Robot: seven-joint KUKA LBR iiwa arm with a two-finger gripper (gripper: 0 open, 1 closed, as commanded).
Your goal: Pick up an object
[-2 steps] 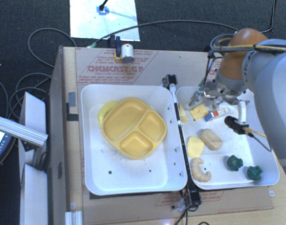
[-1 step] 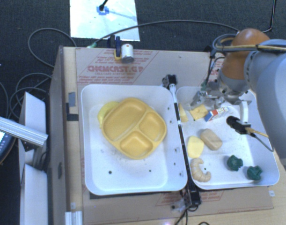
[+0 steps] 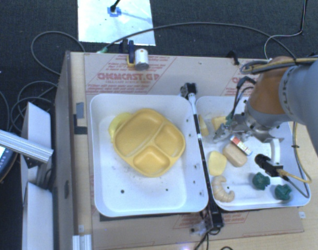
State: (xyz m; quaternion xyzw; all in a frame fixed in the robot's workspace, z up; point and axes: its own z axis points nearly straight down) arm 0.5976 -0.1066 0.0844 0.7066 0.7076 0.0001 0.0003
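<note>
The right bin (image 3: 299, 199) holds several small things. A tan block (image 3: 234, 155) lies in the middle, with a small red and white piece (image 3: 242, 145) at its upper edge. A pale yellow oval piece (image 3: 217, 163) sits to its left, and a beige curled piece (image 3: 223, 189) lies at the front. Two dark green lumps (image 3: 261, 180) (image 3: 282, 192) rest at the front right. A yellow wedge (image 3: 218, 123) lies at the back left. My gripper (image 3: 222, 134) is low in this bin, just in front of the yellow wedge and behind the tan block.
A large yellow divided plate (image 3: 148, 141) lies in the left bin (image 3: 104, 191) on top of a second yellow dish (image 3: 116, 124). A black divider bar (image 3: 198, 134) runs between the bins. The grey arm (image 3: 299, 92) crosses the right bin's back right corner.
</note>
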